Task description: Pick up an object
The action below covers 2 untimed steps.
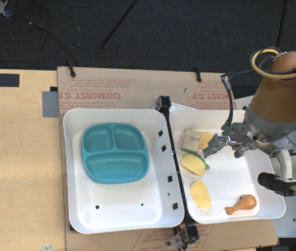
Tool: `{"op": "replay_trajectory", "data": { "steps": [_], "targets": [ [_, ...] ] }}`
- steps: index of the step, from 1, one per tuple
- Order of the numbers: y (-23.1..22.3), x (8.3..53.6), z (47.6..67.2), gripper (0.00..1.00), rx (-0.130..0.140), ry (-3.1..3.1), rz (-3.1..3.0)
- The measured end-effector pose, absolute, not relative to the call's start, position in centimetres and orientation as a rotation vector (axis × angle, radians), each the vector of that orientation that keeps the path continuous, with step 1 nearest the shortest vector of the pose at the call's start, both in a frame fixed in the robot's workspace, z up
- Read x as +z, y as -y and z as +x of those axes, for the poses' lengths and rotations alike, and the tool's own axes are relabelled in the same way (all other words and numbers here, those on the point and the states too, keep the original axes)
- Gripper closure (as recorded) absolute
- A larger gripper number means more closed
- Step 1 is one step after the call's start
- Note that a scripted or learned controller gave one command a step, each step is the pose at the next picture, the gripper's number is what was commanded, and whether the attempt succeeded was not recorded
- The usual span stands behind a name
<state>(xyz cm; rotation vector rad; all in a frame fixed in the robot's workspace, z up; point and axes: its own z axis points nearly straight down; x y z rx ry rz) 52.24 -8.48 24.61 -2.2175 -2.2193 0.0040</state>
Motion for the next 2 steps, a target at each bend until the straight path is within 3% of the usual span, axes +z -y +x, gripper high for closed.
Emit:
{"op": "replay_trajectory", "data": {
  "steps": [2],
  "targets": [
    [8.0,15.5,52.8,0.0,0.008,2.216,-2.216]
  ]
}}
